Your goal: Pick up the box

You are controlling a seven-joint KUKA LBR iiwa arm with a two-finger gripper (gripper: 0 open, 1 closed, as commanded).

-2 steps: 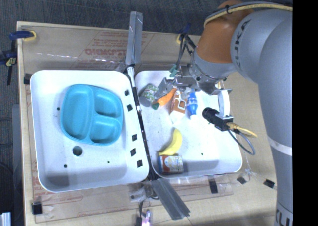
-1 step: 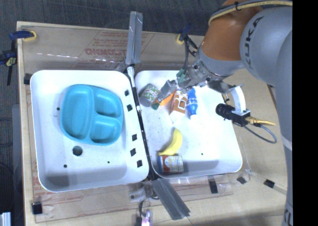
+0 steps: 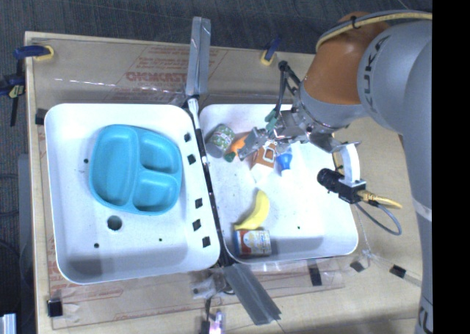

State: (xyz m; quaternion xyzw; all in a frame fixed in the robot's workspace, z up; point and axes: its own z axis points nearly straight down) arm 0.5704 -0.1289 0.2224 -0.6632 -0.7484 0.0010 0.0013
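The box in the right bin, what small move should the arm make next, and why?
Probably a short, careful descent onto the box. The pincer hangs right at it, in the cluster with the crumpled can, and I can't see the box between its fingers, so no hold is confirmed.

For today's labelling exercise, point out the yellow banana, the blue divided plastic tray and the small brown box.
yellow banana (image 3: 255, 209), camera view, mid-curve.
blue divided plastic tray (image 3: 111, 169), camera view, large compartment floor.
small brown box (image 3: 266, 155), camera view, top face.
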